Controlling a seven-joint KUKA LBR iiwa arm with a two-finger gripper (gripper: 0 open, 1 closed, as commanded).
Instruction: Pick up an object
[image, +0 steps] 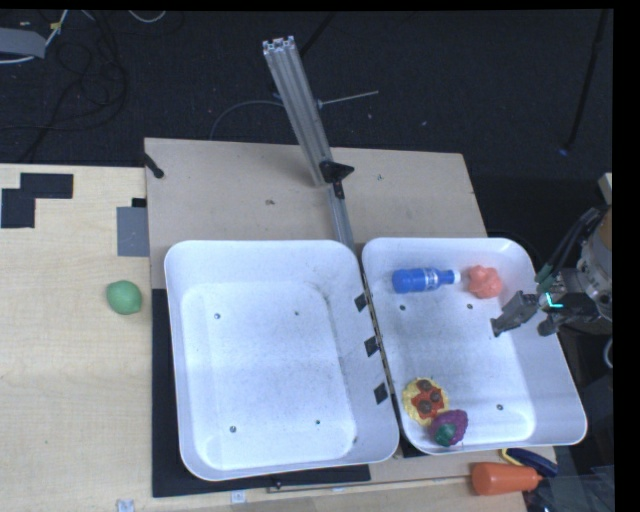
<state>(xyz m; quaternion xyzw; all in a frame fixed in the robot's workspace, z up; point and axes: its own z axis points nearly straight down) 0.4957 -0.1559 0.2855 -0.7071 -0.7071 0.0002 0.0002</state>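
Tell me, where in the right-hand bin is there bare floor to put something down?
The middle of the right bin is bare, between the blue bottle and orange toy at the back and the yellow toy and purple toy in front. The tool crowds its right rim.

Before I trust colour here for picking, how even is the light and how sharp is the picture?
Camera view: the left bin is shaded across its top and brighter lower down; the right bin is evenly lit, without strong glare; the blue bottle and orange object look soft-edged; the gripper is dark against the rim.
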